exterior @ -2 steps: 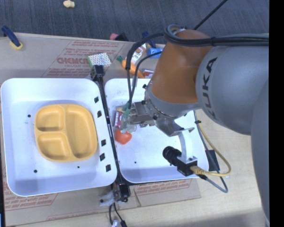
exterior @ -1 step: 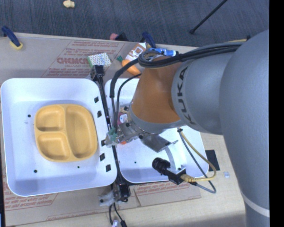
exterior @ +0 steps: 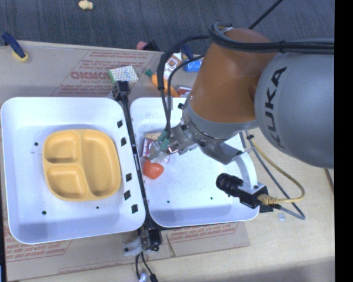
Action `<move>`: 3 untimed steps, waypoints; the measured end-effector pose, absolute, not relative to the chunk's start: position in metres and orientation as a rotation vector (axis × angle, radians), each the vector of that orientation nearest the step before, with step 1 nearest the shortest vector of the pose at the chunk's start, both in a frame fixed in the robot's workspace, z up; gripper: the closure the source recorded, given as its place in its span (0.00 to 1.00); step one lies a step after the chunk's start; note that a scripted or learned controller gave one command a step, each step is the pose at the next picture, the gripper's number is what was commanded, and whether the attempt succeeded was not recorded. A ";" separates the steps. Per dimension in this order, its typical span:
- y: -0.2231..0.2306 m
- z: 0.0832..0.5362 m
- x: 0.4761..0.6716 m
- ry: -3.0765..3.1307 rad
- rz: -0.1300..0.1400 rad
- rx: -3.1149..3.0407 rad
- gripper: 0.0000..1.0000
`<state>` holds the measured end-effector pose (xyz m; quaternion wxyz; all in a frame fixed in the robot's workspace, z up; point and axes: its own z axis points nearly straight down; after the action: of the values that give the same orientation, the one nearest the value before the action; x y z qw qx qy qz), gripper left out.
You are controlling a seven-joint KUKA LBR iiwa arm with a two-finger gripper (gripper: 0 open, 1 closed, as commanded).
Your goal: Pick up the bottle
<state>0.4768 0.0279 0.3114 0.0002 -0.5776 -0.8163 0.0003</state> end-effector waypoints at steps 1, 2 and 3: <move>0.071 0.241 0.477 -2.908 0.003 -1.180 1.00; 0.108 0.242 0.476 -2.993 0.001 -0.954 1.00; 0.068 0.191 0.476 -2.866 0.004 -1.276 1.00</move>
<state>0.4758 0.0679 0.1913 0.0022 -0.4067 -0.9135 0.0012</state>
